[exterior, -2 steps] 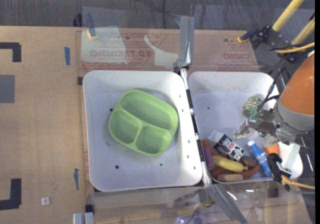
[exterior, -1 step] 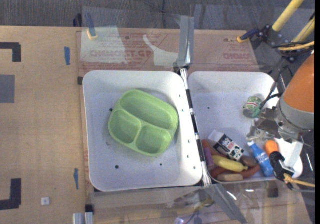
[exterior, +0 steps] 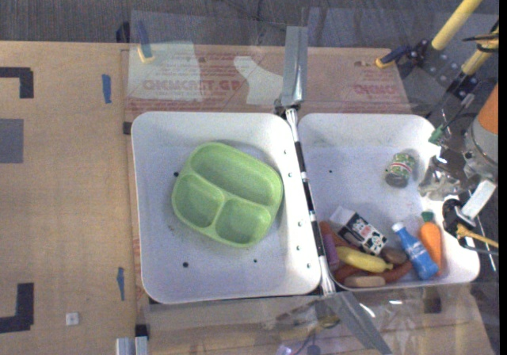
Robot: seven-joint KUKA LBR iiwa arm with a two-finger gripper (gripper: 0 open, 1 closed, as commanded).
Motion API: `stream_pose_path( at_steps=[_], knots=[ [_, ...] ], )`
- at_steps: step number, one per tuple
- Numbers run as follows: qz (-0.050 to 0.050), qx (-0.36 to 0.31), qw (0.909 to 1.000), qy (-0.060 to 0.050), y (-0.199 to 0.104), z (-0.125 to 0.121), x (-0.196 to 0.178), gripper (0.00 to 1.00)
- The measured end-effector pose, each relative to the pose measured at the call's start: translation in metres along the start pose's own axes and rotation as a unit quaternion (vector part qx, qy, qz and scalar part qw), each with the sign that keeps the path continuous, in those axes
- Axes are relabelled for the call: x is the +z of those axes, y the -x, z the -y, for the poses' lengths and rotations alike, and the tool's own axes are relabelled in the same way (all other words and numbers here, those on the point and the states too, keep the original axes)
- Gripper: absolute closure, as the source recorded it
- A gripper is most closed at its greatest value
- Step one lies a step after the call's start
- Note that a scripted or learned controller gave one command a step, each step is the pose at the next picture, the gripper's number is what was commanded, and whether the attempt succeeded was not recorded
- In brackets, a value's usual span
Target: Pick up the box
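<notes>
Gripper [exterior: 445, 175] metalwork sits at the right rim of the right bin [exterior: 348, 135], low over the wall, but it reads as a tangle of grey and dark parts with cables, and I cannot tell how it is set. Above it the arm [exterior: 489, 125] is cut off by the frame edge; a slice of its orange band and grey body shows.

Inside the right bin, the box [exterior: 363, 232], small, black and white with printed marks too fine to read, lies tilted in the near part, well apart from the gripper. It rests against a heap of toy food: a yellow banana [exterior: 362, 260] just in front of it, and reddish-brown sausage-like pieces [exterior: 354, 274] partly buried beneath, their shapes hard to separate. A blue bottle [exterior: 415, 250] lies beside an orange carrot [exterior: 431, 241] at the near right corner. A small can [exterior: 401, 169] with a green label stands alone nearer the far side.

A green divided plate [exterior: 227, 193] with three compartments lies in the left bin [exterior: 158, 258]. Both bins rest on the table [exterior: 63, 187], which bears blue tape marks. A clear sheet behind the bins blurs the lettering beneath it.
</notes>
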State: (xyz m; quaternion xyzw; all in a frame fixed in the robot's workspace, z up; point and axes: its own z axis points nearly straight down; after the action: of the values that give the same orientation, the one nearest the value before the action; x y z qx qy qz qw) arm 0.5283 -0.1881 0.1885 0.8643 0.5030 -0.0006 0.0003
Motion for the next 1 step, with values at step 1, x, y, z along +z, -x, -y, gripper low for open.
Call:
stream_pose_path(
  at_steps=[1],
  knots=[
    [0.000,0.063,0.9980,0.000,-0.0237,-0.0153,-0.0771,1.00]
  ],
)
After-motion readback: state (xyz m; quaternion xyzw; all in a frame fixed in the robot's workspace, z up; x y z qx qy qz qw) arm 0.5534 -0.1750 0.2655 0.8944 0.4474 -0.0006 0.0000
